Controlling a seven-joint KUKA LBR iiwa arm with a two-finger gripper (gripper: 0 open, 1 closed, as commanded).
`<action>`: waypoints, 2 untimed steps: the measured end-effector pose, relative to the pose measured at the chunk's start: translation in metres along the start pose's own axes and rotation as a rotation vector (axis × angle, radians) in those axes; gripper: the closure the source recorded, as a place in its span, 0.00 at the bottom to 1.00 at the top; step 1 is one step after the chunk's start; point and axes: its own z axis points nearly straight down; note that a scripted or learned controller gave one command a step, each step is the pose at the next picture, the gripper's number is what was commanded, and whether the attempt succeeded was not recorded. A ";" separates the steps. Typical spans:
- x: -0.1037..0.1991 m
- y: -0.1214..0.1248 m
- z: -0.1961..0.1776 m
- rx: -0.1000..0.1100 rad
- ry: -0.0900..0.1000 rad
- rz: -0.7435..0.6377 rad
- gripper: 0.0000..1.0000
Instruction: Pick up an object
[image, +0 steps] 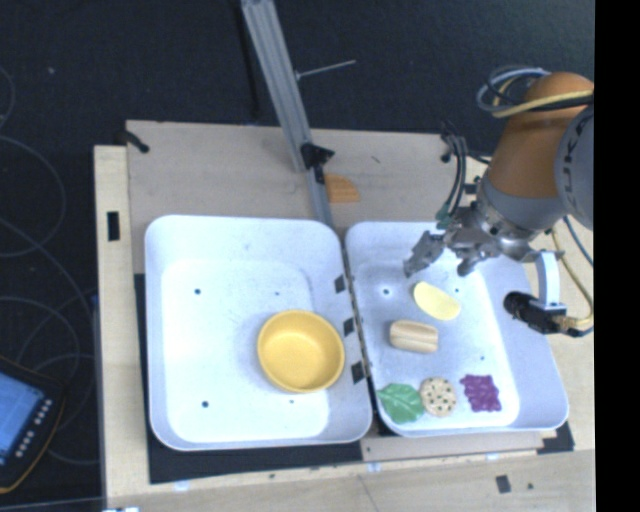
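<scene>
Food pieces lay in the right bin: a pale yellow slice, a tan bread roll just below it, and along the near wall a green leaf, a cookie and purple grapes. The gripper hung above the slice, fingers spread apart and holding nothing. A yellow bowl sat in the left bin.

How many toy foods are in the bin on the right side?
5. A pale yellow slice sits below the end effector, a bread roll beneath it, and a green leaf, cookie and purple grapes line the near edge. None seem hidden.
</scene>
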 end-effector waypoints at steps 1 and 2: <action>0.000 0.000 0.000 0.000 0.000 0.001 0.00; 0.003 -0.002 0.062 0.005 -0.003 0.004 0.00</action>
